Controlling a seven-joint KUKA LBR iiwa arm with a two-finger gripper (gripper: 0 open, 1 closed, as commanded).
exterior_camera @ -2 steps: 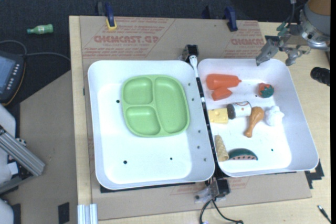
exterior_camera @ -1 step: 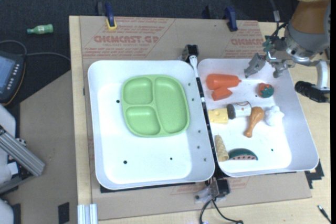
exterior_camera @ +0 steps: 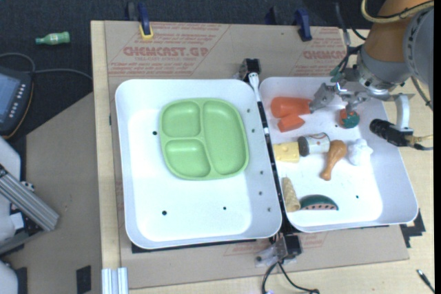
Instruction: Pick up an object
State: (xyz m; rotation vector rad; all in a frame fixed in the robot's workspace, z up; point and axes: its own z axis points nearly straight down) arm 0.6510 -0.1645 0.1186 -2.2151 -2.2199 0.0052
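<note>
A grey robot arm with an orange band [exterior_camera: 398, 18] is reaching in from the right over a bench that is bearing two shallow white bins side by side. Its two-finger gripper [exterior_camera: 337, 97] is hovering over the far part of the right white bin [exterior_camera: 403, 191], and whether it is apart or together cannot be told from this angle; nothing is showing clamped in it.

Just beside the gripper, toward the left, an orange-red soft-looking lump [exterior_camera: 289, 112] is lying in the bin. Just below the gripper, a small teal and red round toy [exterior_camera: 349, 119] is sitting near the bin's far right side.

Nearer the middle, a pale yellow block [exterior_camera: 286, 152] is lying next to a small white and brown cylinder [exterior_camera: 314, 144]. A brown drumstick-shaped toy [exterior_camera: 333, 158] is lying at a slant beside a small white crumpled piece [exterior_camera: 358, 151]. At the near edge, a tan speckled stick [exterior_camera: 290, 194] and a watermelon-slice toy [exterior_camera: 320, 203] are resting close together.

The left white bin [exterior_camera: 138, 203] is holding a light green divided plastic plate [exterior_camera: 204, 138], lying flat.
</note>
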